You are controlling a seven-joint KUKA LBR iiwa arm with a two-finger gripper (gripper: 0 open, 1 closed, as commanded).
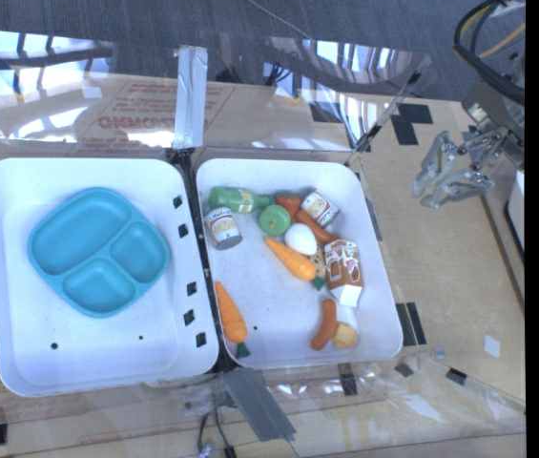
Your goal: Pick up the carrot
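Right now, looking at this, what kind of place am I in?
Probably a robot lab bench. Two white bins sit taped to cardboard; one holds toy food such as a carrot, the other a blue tray. A metal gripper waits off to the side.

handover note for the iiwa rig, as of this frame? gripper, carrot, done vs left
Gripper: parked outside the bins, over the bench to the right of the right bin; nothing visible between its fingers, open or shut not clear from this angle.
Carrots: two carrot-like pieces in the right bin. One lies in the middle, next to the white egg. The other lies against the bin's left wall near the front corner.
Left bin: holds the blue divided plate.
Done: nothing yet, no carrot lifted.
Left: approach, grasp, lift. The middle carrot is crowded by neighbours; the one at the wall looks freer on one side.
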